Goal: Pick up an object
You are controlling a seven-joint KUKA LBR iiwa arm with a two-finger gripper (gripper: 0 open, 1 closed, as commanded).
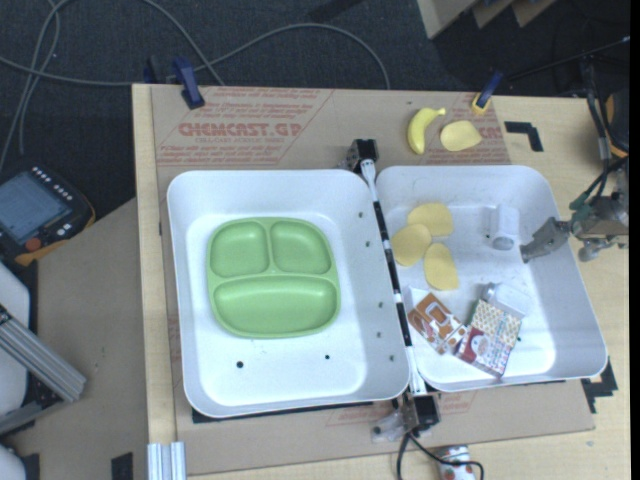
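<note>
White plastic forms the two shallow bins: a green divided plate [272, 277] is kept alone in the left bin [190, 203], while the loose pickable items are gathered in the right bin [545, 353]. Three yellow chips [426, 240] lie near its divider, a small pale cup [502, 225] sits further right, and printed packets [470, 330] rest at the front. The gripper [545, 240] is seen at the right rim, just beside the cup and holding nothing; its state cannot be told.
</note>
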